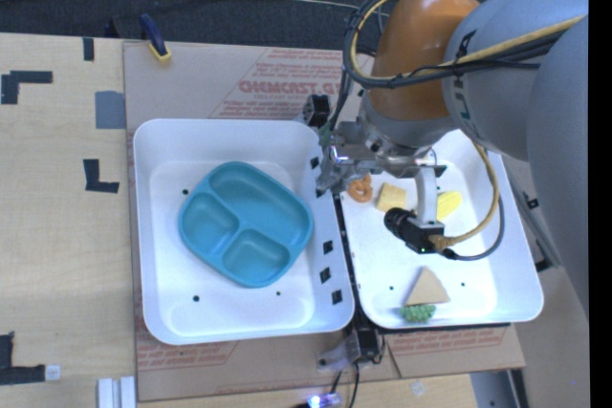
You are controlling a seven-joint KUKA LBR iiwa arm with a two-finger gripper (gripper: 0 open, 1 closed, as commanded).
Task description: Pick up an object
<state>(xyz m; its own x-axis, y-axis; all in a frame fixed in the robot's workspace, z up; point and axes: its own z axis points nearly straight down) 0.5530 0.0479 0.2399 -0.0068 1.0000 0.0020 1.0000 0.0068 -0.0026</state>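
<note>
Well, my arm (449, 53) comes in from the upper right of the frame and bends down over the right bin (507, 274). My gripper (356, 173) sits low at that bin's upper left corner, close to the wall shared with the left bin (153, 205). Whether it is spread or pressed together I cannot tell, as my wrist hides it from above. I see nothing pinched in it.

An orange ring (360, 191) lies just beneath my gripper, touching it or very nearly so. Just right of the ring is a pale yellow slab (391, 198). Further right, past a strut of my wrist, lies a brighter yellow piece (448, 203). A black cylinder (409, 229) on my wrist hangs over the middle of the bin, with a yellow cable (490, 205) looping from it. Near the bin's lower edge is a tan wedge (427, 286), and a small green lump (418, 311) touches its lower side.

At the centre of the frame, the left bin holds a blue plate (245, 223) with three compartments, lying flat and turned at an angle. Both bins rest on a cardboard sheet (277, 86). A blue and yellow clamp (153, 37) grips that sheet's upper left corner.
</note>
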